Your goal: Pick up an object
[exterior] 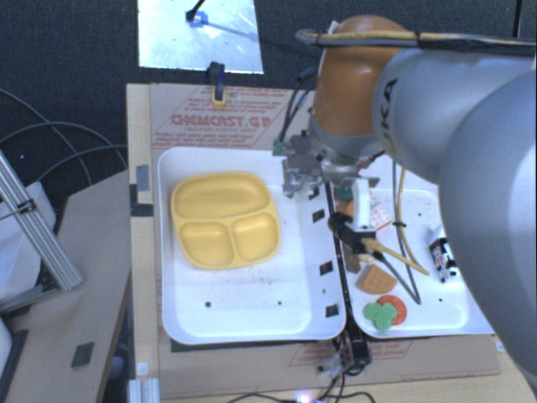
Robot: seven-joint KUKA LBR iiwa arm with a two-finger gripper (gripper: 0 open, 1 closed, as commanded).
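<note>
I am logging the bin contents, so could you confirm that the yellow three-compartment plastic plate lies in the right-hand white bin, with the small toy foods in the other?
Not quite: the camera view shows the yellow three-compartment plastic plate in the left-hand white bin. The small toy foods lie in the right-hand white bin, not the other way round.

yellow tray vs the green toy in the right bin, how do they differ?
The yellow tray is far larger than the green toy. The tray is pale yellow with three compartments; the toy is green and lumpy, lying against something red. The tray lies alone in the left bin; the toy sits among several small items at the near end of the right bin. Both lie untouched, apart from the tool.
</note>
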